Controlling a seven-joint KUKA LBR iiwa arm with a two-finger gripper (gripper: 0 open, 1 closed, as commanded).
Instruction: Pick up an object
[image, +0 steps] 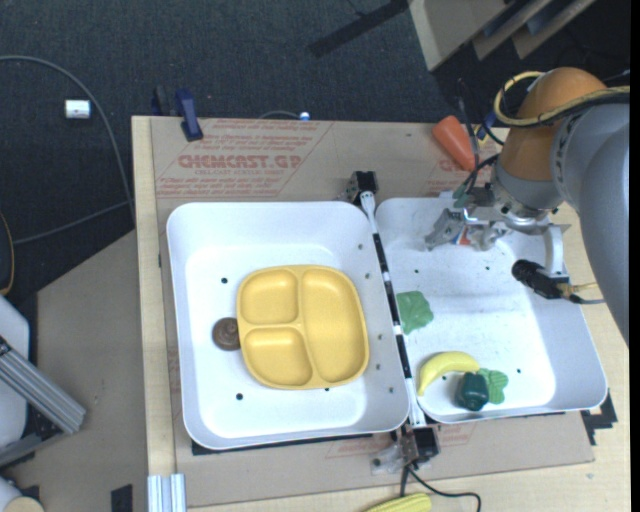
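Note:
My gripper hangs low over the far end of the right bin, under the grey arm with its orange band. A small light green piece lies by that bin's left wall, well in front of the gripper. At the near end a yellow banana curves beside a dark teal object and a green leafy piece. In the left bin sits a yellow divided plate, with a brown round object at its left edge.
A black part with a cable sticks out below the wrist over the right bin's right side. An orange object lies on the bench behind the right bin. A black clip joins the bins at the back.

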